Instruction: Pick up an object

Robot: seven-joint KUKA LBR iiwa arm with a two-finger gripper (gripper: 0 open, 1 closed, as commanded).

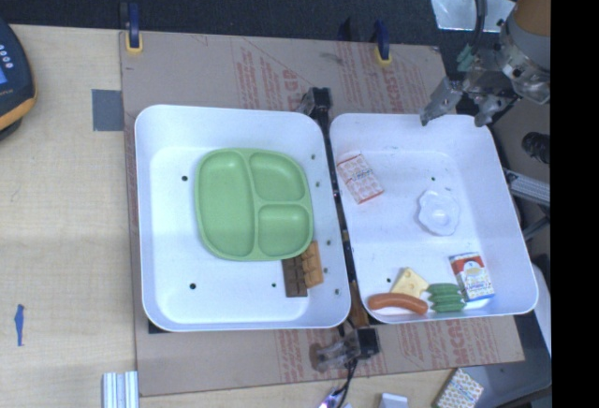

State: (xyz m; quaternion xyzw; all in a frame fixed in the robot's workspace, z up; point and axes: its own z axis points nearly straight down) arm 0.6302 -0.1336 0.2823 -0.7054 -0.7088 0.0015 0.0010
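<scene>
My landmark is the shallow white right-hand bin (487,149), where most of the loose things lie. The largest thing on the desk (56,210) is outside it: a pale green plastic plate with three compartments (253,205), lying flat in the neighbouring white bin (154,210), with a small brown ridged block (302,270) touching its near corner. That plate is broad and flat, a poor choice for two fingers.

Inside the right-hand bin I judge the better candidates to be along the near edge: a red and white carton (472,277), a green pod-shaped toy (446,298), a reddish sausage (398,304) and a yellow wedge (408,283). These lie close together, some touching, so I should descend straight down on one at the cluster's edge, such as the carton, with fingers across its narrow side.

A red-printed paper packet (359,177) lies apart near the bin's left wall, and a whitish lump (438,211) sits mid-bin, hard to make out against the white floor.

My gripper (466,104) hangs over the bin's far rim, fingers spread apart, nothing between them. My arm is cut off at the right.
</scene>
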